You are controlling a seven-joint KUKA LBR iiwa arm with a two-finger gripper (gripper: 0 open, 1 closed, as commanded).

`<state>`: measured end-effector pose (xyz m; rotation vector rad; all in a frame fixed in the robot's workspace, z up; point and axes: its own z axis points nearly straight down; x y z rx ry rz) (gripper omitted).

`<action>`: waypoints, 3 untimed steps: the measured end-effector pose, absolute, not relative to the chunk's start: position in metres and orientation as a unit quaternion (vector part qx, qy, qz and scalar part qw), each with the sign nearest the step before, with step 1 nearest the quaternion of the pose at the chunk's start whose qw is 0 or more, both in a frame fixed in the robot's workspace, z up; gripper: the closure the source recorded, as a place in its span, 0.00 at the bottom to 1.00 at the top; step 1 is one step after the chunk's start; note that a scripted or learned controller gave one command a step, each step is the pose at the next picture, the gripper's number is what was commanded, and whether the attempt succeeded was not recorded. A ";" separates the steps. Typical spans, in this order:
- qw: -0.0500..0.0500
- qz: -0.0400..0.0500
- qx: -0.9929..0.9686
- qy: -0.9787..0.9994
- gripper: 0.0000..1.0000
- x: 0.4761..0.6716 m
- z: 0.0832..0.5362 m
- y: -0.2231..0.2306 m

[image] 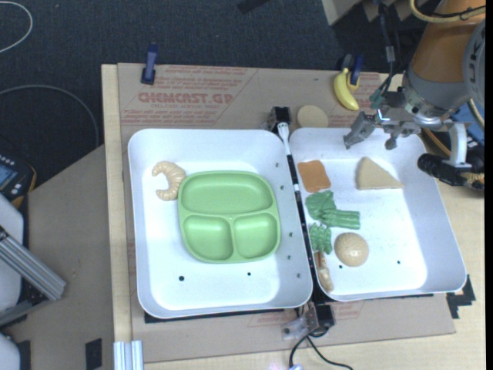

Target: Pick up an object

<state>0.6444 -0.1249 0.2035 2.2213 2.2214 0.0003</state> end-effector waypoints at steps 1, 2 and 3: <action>-0.005 -0.003 0.709 0.705 0.00 0.583 0.078 -0.167; -0.003 -0.001 0.707 0.707 0.00 0.544 0.084 -0.137; -0.003 -0.001 0.707 0.707 0.00 0.500 0.085 -0.111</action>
